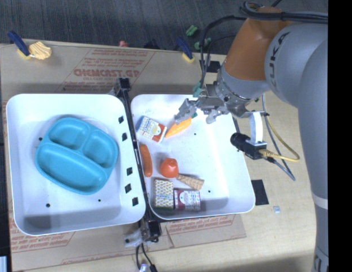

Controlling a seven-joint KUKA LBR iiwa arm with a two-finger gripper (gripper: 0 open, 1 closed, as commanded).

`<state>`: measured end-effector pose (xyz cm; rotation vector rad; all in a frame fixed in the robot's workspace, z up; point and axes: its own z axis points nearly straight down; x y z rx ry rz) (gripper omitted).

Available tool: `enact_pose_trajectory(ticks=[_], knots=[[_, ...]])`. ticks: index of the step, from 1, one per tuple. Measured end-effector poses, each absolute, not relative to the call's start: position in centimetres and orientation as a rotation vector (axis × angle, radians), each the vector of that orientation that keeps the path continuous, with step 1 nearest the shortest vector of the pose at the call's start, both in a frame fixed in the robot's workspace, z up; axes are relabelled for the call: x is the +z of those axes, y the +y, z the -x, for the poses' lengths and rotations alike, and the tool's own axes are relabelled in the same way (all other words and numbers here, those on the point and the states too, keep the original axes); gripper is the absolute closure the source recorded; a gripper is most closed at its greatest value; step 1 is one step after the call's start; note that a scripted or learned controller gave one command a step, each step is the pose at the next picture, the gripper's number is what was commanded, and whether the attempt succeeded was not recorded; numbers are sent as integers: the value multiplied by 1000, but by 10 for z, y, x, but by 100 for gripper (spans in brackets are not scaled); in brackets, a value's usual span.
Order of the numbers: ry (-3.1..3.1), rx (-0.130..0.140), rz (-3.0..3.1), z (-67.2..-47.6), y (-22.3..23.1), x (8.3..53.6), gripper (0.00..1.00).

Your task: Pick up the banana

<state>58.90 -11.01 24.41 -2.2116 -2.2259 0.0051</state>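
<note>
Claw (pixel 190 113) is seen low over the far part of the right bin (pixel 239 181), tilted down to the left, so that the far end of the banana (pixel 178 128) is met from above. Whether it is spread or pinching cannot be told, as its tip is merged with that end. The banana, taken to be the orange-yellow piece, is laid slantwise near the bin's far left, just right of a carton (pixel 151 129). A sausage (pixel 145 158), a tomato (pixel 169 167), a cone (pixel 190 181) and two boxes (pixel 176 196) are crowded nearer, which is probably why the freer far end is approached. The lift is judged not yet done. A blue tray (pixel 77 154) is kept in the left bin (pixel 20 169).
</note>
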Motion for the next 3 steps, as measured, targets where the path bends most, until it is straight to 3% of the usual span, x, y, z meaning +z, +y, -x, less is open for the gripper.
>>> enact_pose_trajectory(ticks=[1,2,3], knots=[[-2323,6,2109,-566,-38,191,0],[-2603,4,1751,-504,-48,192,0],[-2981,1,992,-551,8,192,0]])
